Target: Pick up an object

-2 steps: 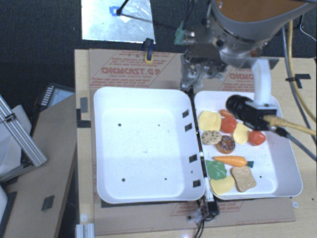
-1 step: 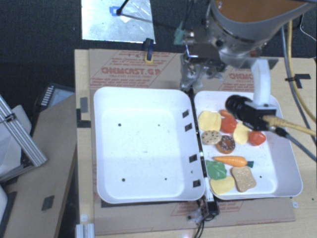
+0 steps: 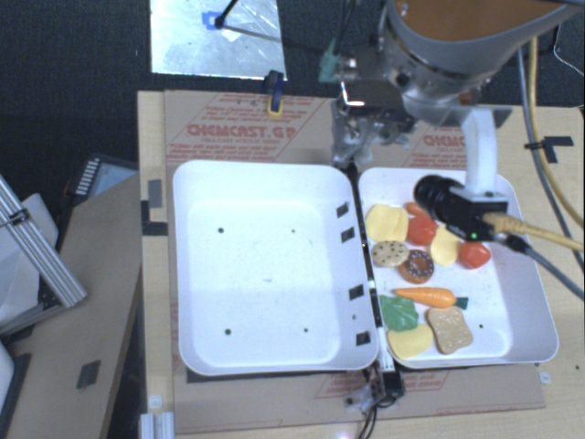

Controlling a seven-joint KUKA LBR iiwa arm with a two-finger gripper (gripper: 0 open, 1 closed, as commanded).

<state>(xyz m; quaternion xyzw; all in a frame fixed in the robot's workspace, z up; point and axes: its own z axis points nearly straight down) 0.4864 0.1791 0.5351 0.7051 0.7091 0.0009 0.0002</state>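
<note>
Where bins point(image 3: 265, 273) sit, cardboard point(image 3: 238, 128) (printed), carpet point(image 3: 73, 53)

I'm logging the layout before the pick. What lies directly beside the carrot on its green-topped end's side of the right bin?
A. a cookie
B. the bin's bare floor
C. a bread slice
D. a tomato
B: the carrot points its green top toward bare floor of the right bin; the cookie sits up-left and the bread below.
</note>
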